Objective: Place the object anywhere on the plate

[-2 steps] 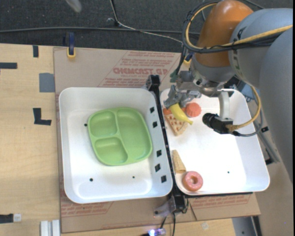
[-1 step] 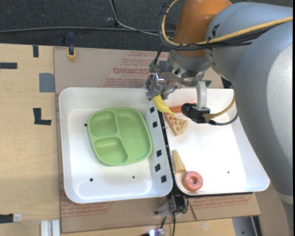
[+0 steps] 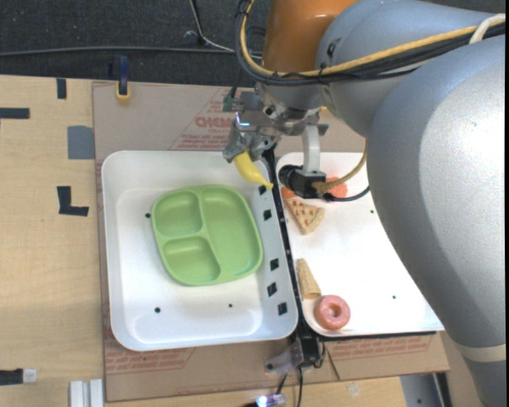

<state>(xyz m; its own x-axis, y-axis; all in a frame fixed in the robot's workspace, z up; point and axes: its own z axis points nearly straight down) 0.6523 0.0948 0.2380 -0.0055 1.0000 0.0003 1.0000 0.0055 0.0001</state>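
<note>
I saw the gripper (image 3: 253,147) pinching a yellow banana (image 3: 252,170) between its fingers. The green plate (image 3: 208,234) lay just below and left of it, in the left bin (image 3: 123,227). A waffle piece (image 3: 305,214) and pink donut (image 3: 331,311) sat lower right.

Right bin (image 3: 382,270) holds waffle (image 3: 305,215), cone (image 3: 308,278), pink donut (image 3: 332,311).
</note>
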